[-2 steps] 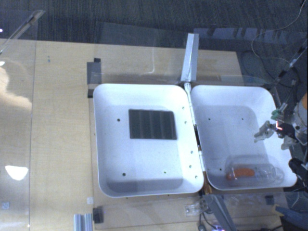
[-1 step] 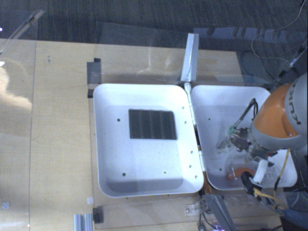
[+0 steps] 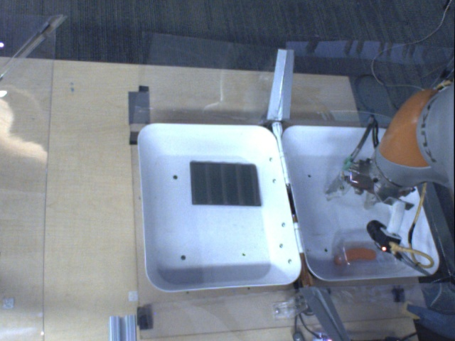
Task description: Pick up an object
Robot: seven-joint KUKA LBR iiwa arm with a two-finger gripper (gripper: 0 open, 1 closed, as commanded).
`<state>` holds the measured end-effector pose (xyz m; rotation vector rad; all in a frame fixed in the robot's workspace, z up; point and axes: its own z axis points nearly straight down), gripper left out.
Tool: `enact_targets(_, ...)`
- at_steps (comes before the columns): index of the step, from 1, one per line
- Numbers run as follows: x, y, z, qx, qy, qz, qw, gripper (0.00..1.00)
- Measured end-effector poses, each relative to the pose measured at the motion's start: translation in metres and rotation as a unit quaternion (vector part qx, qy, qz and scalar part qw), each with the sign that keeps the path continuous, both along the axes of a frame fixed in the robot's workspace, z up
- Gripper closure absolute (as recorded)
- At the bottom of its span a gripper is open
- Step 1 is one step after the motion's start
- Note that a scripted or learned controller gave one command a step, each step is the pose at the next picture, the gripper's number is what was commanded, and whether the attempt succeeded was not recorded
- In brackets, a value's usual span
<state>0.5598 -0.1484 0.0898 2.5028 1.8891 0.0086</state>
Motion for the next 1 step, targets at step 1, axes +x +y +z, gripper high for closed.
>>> enact_targets(1, 0.0024, 0.0018, 0.0122, -0.0005, -0.003, 0.004, 1.0000, 1.00)
